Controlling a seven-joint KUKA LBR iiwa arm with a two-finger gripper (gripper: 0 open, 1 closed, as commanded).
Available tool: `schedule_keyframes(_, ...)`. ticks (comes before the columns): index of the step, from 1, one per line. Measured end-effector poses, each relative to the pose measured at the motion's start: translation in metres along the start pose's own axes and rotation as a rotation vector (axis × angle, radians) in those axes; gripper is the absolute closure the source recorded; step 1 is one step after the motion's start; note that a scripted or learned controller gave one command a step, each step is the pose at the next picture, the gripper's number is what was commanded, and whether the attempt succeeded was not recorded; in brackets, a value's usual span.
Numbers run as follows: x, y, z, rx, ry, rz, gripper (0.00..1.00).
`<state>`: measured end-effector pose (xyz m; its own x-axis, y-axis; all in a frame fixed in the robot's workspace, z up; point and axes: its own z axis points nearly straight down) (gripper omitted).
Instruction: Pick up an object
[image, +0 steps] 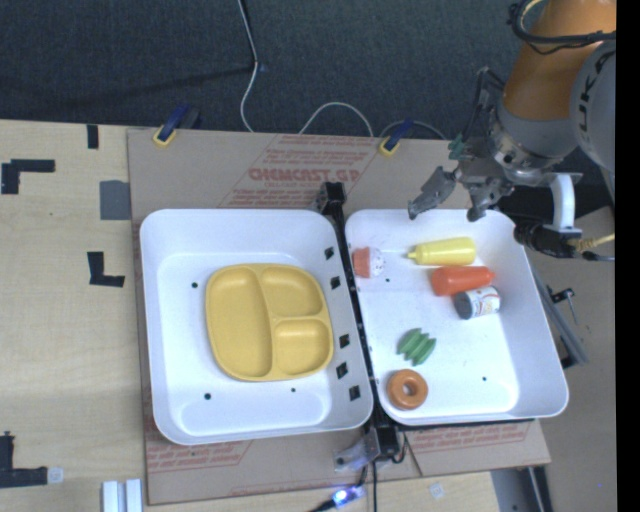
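Hovering arm (545, 90) over right bin (535, 330)

The grey arm with the orange band (560, 60) is cut off by the top and right edges, so its upper part is not seen. The small grey and white cylinder with a red label (478, 302) is too small to read. The little orange and white object (368, 262) near the dividing wall is blurred; its kind cannot be told. The counter (60, 330) continues past the left edge.
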<state>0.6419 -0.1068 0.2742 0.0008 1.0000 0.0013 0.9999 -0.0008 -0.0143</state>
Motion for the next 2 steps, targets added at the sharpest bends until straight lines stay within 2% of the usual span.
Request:
schedule_keyframes(1,0.000,0.002,-0.008,-0.013,-0.002,-0.003,0.00)
schedule_keyframes(2,0.003,-0.005,0.038,-0.009,-0.003,-0.002,0.00)
